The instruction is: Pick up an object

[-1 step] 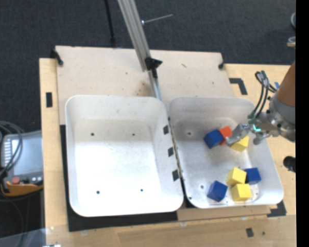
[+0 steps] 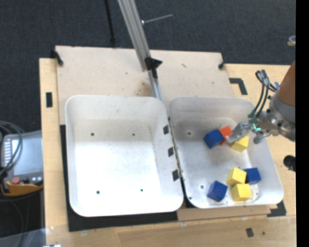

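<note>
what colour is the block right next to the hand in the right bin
Yellow. The block sits just below the hand in the camera view.

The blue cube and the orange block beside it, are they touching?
Touching: in the camera view the blue cube and orange block meet with no gap.

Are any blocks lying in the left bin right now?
No. All the blocks sit in the right bin, where the gripper is.

There are two white bins (image 2: 118,153) on the bench. Near the right bin's (image 2: 195,112) right edge and front right corner lie seven small blocks: three blue blocks (image 2: 212,138), three yellow blocks (image 2: 237,176) and one orange block (image 2: 226,132).
</note>
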Available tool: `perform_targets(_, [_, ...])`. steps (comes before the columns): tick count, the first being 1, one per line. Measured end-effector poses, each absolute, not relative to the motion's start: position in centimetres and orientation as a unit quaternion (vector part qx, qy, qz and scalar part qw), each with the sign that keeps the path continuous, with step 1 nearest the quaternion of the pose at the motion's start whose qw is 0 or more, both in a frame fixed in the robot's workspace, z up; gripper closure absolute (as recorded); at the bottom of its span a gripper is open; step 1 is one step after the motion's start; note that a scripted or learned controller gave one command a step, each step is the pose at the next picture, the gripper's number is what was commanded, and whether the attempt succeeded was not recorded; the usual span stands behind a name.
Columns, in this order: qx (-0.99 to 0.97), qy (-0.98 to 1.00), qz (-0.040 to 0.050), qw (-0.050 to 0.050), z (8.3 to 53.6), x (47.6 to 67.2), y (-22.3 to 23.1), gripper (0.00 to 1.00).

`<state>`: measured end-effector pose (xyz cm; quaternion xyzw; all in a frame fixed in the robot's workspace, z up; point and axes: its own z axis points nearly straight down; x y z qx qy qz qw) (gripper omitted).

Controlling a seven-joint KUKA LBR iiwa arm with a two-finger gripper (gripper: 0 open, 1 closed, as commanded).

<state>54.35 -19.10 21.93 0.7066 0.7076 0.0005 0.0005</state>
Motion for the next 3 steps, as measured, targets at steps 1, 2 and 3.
perform_targets(1, [0.707, 0.707, -0.0016, -0.001, 16.5, 55.3, -19.4, 0.0])
perform_targets(2, [0.707, 0.708, 0.0013, 0.003, 12.4, 55.6, -20.0, 0.0])
perform_targets(3, [0.708, 0.706, -0.0003, 0.002, 9.8, 55.7, -20.2, 0.0])
